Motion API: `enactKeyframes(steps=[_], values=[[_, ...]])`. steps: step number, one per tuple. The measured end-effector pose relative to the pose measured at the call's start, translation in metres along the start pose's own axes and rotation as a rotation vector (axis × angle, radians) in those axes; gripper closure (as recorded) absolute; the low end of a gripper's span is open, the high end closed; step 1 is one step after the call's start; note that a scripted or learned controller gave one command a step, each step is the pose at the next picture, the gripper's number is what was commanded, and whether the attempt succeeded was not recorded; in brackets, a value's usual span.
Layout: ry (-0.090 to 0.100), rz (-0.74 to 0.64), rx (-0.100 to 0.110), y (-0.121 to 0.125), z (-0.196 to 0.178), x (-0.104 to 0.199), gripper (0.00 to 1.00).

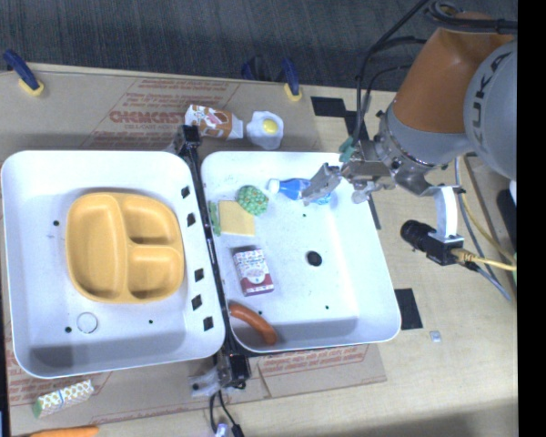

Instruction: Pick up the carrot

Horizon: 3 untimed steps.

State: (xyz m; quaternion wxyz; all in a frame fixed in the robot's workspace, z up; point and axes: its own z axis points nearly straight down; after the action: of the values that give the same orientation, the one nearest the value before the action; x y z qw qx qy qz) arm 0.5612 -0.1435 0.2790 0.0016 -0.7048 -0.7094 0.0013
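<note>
An orange-red, elongated carrot-like piece lies in the front left corner of the right bin, against its wall. My gripper hangs over the back of that bin, far from the piece. It is right beside a small blue object, and I cannot make out whether the two touch. A thin orange sliver shows on the bench at the bottom left edge, outside both bins.
The right bin also holds a green knobbly item, a yellow wedge and a small red-labelled box. A yellow divided plate sits in the left bin. Behind the bins lie a brown packet and a yellow-white item.
</note>
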Motion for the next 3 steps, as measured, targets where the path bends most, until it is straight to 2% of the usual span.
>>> enactKeyframes(steps=[1,2,3], values=[[0.0,-0.128,0.003,0.009,0.134,0.043,0.0],[-0.001,-0.346,-0.001,0.049,0.087,0.139,0.0],[0.0,0.146,0.003,0.002,0.088,0.138,0.0]])
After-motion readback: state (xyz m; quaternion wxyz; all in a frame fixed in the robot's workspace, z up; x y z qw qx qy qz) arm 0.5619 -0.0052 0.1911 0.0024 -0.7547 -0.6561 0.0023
